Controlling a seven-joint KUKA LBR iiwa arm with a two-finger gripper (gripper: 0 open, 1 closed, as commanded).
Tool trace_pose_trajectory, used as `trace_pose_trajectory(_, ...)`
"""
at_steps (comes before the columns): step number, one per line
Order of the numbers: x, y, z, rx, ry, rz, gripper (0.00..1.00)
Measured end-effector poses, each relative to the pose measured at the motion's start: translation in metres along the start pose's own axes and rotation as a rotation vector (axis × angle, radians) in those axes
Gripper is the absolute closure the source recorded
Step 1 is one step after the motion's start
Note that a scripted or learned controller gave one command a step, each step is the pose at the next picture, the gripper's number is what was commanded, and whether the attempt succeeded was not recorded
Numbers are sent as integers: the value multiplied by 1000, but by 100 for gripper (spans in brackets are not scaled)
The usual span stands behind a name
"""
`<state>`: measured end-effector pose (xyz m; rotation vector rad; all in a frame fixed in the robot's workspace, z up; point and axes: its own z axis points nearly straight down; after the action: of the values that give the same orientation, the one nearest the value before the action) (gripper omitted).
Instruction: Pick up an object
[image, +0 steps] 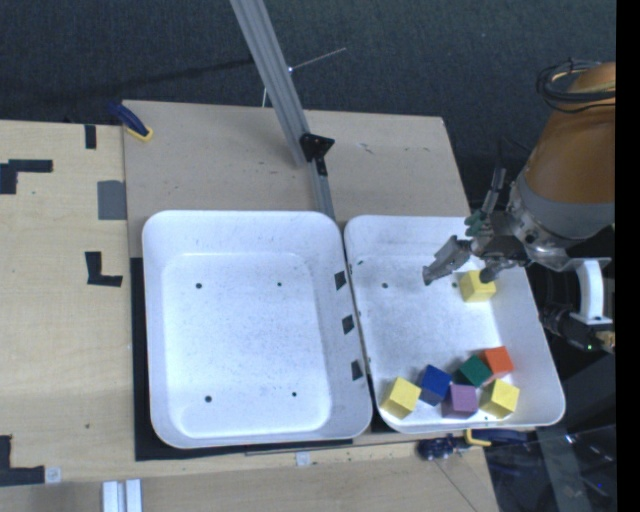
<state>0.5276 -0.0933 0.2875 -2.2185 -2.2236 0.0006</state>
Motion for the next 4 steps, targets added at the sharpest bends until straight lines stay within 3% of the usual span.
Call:
trace_pose_trajectory(1,0,0,0,0,0,0,0)
trace_pose_trajectory(4,-12,-4,166,7,0,2,0)
